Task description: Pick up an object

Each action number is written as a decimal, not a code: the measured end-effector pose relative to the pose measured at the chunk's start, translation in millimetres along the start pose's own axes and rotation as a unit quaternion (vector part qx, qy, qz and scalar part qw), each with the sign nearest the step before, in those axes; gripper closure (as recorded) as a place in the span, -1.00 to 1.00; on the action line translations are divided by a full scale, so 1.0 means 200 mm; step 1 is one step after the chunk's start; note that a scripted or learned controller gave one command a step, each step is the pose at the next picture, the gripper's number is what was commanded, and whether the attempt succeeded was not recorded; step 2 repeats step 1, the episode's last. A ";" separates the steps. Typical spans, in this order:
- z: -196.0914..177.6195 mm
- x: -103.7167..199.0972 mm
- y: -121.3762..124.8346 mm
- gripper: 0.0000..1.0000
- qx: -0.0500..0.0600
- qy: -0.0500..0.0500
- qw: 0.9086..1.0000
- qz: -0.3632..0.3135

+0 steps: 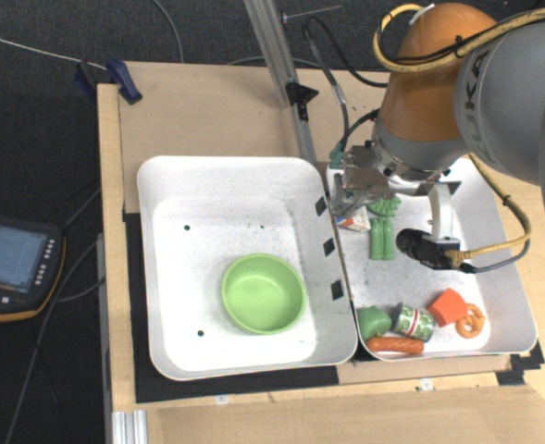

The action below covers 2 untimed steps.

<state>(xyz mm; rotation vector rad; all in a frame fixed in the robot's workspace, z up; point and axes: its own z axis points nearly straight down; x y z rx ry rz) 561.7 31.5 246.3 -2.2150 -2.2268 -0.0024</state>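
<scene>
My gripper (357,197) hangs low over the upper left part of the right bin (503,266), close to the wall between the two bins. Just to its right lies a green stalk-shaped toy (381,236). A small white and red piece (351,220) shows right below the gripper; whether it is held I cannot make out. Along the bin's front edge lie a green pepper toy (374,321), a small can (412,322), a red sausage (394,345), an orange-red block (447,305) and a pretzel (471,322).
The left bin (179,202) holds a light green bowl (263,293) near its front right. The grey arm with its orange band (429,72) covers the back of the right bin. A black cable fitting (429,246) hangs over the bin's middle.
</scene>
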 end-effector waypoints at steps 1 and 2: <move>0.00 0.22 0.11 1.00 0.000 0.000 1.000 0.001; 0.00 0.22 0.11 1.00 0.000 0.000 1.000 0.001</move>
